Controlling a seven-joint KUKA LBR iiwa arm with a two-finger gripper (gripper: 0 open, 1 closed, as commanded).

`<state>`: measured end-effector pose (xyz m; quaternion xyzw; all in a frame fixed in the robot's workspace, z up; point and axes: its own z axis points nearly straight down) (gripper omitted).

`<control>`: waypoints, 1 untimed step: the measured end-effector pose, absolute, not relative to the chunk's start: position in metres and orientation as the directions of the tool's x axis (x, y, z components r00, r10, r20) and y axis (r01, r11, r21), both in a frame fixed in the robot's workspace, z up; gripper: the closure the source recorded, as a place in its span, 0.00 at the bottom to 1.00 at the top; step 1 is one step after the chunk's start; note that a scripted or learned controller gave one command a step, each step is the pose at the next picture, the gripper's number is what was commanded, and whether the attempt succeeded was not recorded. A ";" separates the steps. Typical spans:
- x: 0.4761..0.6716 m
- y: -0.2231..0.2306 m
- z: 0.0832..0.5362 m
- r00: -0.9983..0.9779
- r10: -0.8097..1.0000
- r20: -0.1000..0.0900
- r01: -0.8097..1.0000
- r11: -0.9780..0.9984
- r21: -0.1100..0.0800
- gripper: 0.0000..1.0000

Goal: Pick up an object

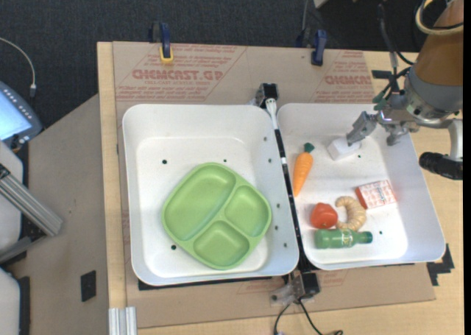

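The right bin point(412, 241) holds an orange carrot point(302, 168), a red tomato point(323, 215), a tan curved peanut-like piece point(353, 210), a green bottle point(342, 238) lying on its side, a red and white carton point(376, 194) and a small white block point(340, 149). My gripper point(377, 129) hangs over the bin's far right part, just right of the white block. Its fingers are spread, one finger point(360, 128) close above the block, and nothing sits between them.
A green divided plate point(215, 213) lies in the left bin point(140, 179). A black divider strip point(280, 153) runs between the two bins. Blue clamps point(164, 37) hold the cardboard base at the far edge.
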<state>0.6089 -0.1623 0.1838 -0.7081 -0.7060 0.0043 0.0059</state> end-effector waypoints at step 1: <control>0.612 -0.162 0.193 0.000 1.000 0.000 1.000 0.000 0.000 0.00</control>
